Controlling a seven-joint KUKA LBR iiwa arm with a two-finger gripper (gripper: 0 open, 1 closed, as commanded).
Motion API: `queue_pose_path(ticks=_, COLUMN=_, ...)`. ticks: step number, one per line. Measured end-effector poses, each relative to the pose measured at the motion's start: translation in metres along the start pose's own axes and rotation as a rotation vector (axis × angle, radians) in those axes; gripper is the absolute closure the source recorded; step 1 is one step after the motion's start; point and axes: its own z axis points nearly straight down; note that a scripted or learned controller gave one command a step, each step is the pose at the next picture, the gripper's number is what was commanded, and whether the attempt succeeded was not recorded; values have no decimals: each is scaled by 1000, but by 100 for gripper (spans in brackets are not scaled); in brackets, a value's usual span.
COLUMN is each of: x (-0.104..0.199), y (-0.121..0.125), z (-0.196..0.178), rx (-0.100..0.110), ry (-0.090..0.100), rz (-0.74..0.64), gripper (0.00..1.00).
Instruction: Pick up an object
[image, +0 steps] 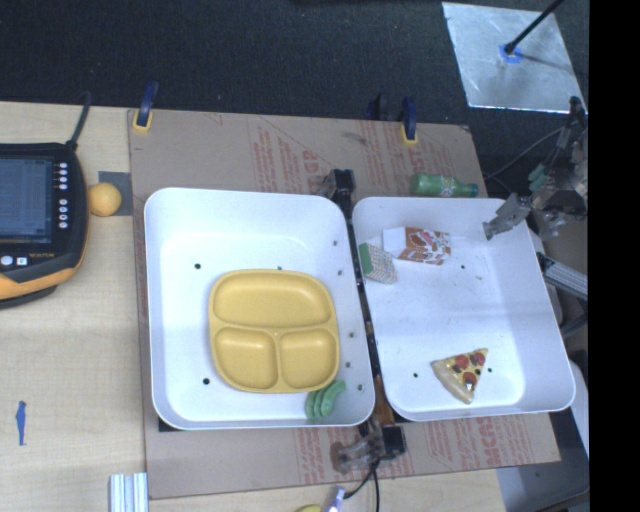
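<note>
You're at the approach step, gripper (503, 222) empty at the right bin's (520, 300) far right rim, jaw gap unclear, so next drop in over a target: pizza slice (462, 372) near-right or the snack packet (425, 245) far-left.

Robot lab: teach pendant (35, 225), clamped cardboard (300, 150).

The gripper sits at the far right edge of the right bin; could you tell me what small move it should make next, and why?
Probably a short reach left and forward over the right bin. The gripper sits at that bin's upper right rim, holding nothing visible; the small printed box lies nearest, the pizza slice farther.
</note>
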Motion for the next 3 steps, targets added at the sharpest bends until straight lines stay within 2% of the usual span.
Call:
queue_pose_path(ticks=1, x=42, y=38, z=79, rx=2, ry=1, rz=-1, gripper=0)
queue_pose_path(ticks=2, x=78, y=50, z=94, rx=3, ry=1, rz=-2, gripper=0)
queue_pose_path(ticks=3, x=88, y=53, z=131, rx=-10, ry=-3, rz=1, gripper=0)
